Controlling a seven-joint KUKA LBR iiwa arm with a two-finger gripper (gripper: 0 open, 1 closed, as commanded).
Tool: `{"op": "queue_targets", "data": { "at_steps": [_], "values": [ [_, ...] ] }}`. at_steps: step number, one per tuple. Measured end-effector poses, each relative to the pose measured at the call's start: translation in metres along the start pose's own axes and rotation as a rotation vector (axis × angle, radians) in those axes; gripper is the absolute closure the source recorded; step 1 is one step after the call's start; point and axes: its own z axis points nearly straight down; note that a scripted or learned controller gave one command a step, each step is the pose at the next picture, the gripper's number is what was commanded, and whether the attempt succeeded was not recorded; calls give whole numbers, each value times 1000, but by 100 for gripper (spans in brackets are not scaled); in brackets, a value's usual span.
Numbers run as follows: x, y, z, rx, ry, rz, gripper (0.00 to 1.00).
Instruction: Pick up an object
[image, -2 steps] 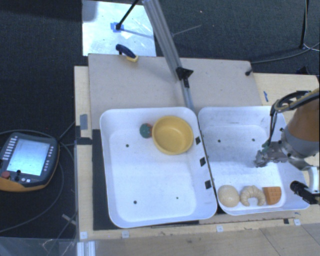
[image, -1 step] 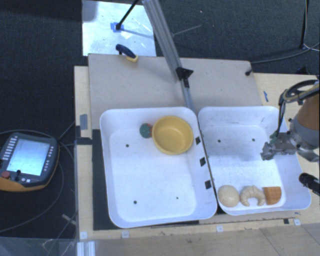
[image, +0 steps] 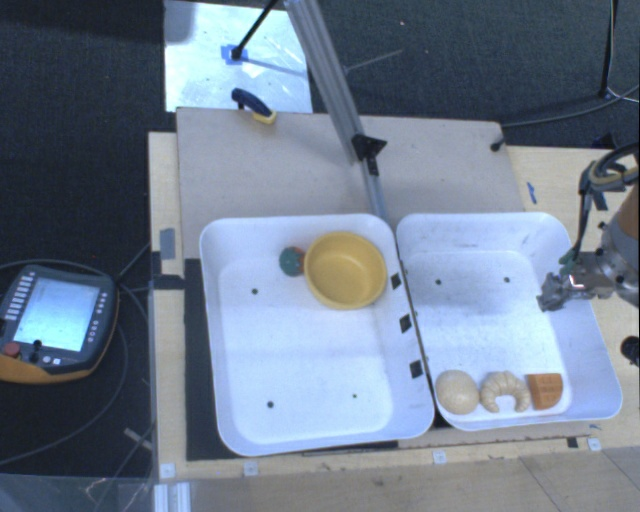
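The gripper hangs at the right bin's three o'clock rim, its opening impossible to judge; at five o'clock lie an egg-shaped object, croissant and orange block

You have a yellow bowl upright at the back of the left bin with a small dark green ball touching its left side, and a cream bun, a pale croissant and an orange block in a row along the right bin's front edge.
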Motion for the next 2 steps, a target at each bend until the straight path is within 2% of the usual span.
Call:
{"op": "queue_targets", "data": {
  "at_steps": [1, 2],
  "values": [
    [0, 1, -23, 2, 1, 0, 100],
    [53, 7, -35, 3, 2, -5, 100]
  ]
}}
